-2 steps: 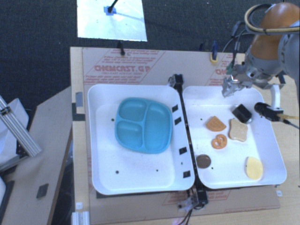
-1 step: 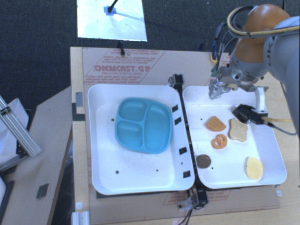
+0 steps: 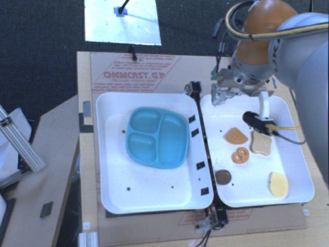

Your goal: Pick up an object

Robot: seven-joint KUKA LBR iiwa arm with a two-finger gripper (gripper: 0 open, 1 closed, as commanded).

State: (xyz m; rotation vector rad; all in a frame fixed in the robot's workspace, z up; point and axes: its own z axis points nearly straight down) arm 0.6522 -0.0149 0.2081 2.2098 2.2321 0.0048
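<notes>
My gripper (image 3: 221,98) hangs over the far left corner of the right bin (image 3: 295,138), open, with nothing between its fingers. Food pieces lie on the bin floor nearer the camera: an orange wedge (image 3: 236,136), a small orange pretzel (image 3: 240,155), a pale bread slice (image 3: 261,144), a round brown cookie (image 3: 223,177) and a yellow oval piece (image 3: 278,184). The nearest of them, the orange wedge, lies a short way in front and to the right of the gripper, apart from it.
A blue divided plate (image 3: 157,137) rests in the middle of the left bin (image 3: 110,189). A black divider strip (image 3: 201,143) runs between the two bins. The arm's grey body and orange band (image 3: 264,19) loom over the right bin's far edge.
</notes>
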